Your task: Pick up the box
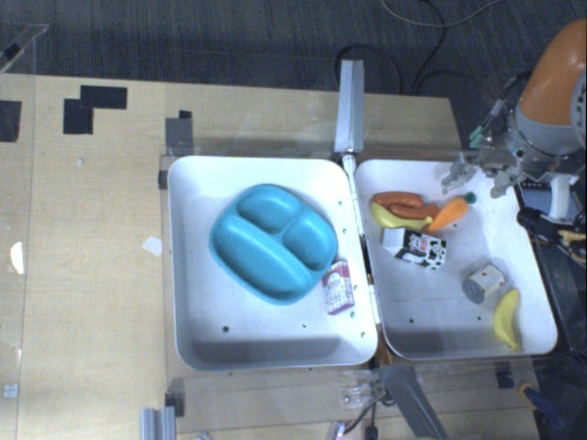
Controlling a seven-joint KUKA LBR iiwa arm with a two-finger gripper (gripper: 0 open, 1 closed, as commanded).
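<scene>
A small white box with a black-and-white print lies in the middle of the right bin. A second small box, pinkish with a dark label, lies in the left bin against its right wall. My gripper hangs over the far edge of the right bin, up and to the right of the printed box and apart from it. Its fingers are spread open with nothing between them.
Just beyond the printed box lie a hot dog, a yellow banana and an orange carrot. A grey cylinder and another banana sit at the near right. A blue divided plate occupies the left bin.
</scene>
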